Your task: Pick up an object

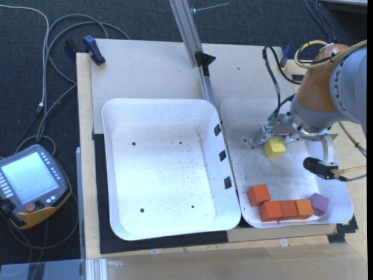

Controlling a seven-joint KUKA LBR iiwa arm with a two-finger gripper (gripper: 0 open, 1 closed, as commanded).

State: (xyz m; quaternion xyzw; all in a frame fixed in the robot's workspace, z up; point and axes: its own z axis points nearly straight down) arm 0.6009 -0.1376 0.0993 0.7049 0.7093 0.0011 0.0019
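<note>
Camera view: the gripper sits over the yellow block near the middle of the right bin. Whether it pinches the block cannot be determined; the wrist hides the contact. Risk: an off-centre closure could push the block aside. Orange blocks crowd the bin's near edge.
</note>
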